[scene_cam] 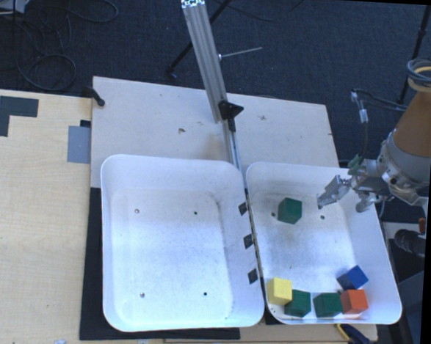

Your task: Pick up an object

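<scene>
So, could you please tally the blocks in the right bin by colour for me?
Green blocks: 3
Yellow block: 1
Blue block: 1
Orange block: 1
Total: 6

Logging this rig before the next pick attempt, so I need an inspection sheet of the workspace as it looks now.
Surface: two white bins side by side; left bin, right bin.
Job's things: lone green cube in the right bin; along its near edge a yellow cube, two green cubes, orange cube, blue cube.
Clutter: nothing seen.
Grippers: tool over the right bin's far right, holding nothing.
Cables: black loops on the floor.
Surroundings: slanted aluminium rail, dark carpet.
</scene>
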Controlling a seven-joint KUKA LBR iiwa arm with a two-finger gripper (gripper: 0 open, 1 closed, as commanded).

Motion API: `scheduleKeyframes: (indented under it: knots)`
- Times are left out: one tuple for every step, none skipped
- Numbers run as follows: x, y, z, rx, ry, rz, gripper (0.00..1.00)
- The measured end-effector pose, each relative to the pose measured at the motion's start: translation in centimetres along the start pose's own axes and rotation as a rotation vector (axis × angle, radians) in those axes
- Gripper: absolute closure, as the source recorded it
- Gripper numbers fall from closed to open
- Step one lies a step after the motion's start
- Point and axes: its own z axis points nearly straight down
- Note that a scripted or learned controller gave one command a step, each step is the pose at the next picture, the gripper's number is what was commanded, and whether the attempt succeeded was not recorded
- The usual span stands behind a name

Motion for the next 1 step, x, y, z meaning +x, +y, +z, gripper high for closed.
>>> scheduleKeyframes:
  knots:
    - [3.02,1.59,-0.17,-0.002,0.000,-0.008,0.00]
